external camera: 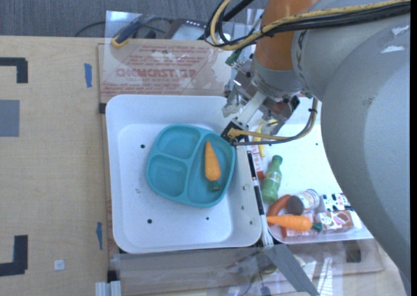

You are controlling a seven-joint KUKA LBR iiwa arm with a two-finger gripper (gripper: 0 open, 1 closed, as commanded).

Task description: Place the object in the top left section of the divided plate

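bright, even overhead light fills the scene. the shallow white left bin [130, 223] is nearly washed out, with soft shadows under the teal divided plastic plate [171, 174]. the clear plastic sheet [156, 70] shows glare. the large grey arm [365, 92] looks soft and blurred.
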